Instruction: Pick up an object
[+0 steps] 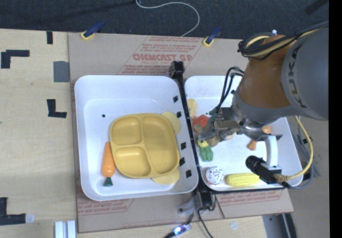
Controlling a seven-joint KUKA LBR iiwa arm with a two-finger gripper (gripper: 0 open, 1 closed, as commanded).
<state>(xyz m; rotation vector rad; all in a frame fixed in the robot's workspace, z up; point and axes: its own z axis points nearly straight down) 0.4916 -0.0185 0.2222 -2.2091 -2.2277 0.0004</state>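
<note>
- The gripper (212, 134) hangs low at the left side of the right bin (283, 149), hard against the wall shared with the left bin (88, 125).
- Beneath it sits a cluster of toy food: a red piece (201, 121) at about ten o'clock from the fingertips, and a green piece (206, 152) at about seven o'clock.
- The dark wrist hardware blurs into that clutter, so I cannot tell whether the fingers are spread or pressed together, nor whether anything sits between them.
- The red piece looks like light, hard moulded plastic: stiff, smooth, likely to slip or roll. A pinch across its middle seems safest.
- Being tight to the wall, it probably leaves little room for a finger on that side.
- An ear of toy corn (243, 180) lies at five o'clock from the gripper, by the near rim, with a small white ball (215, 175) just beside it at its nine o'clock.
- The left bin holds a yellow divided plate (144, 143), with a toy carrot (108, 162) at its eight o'clock.
</note>
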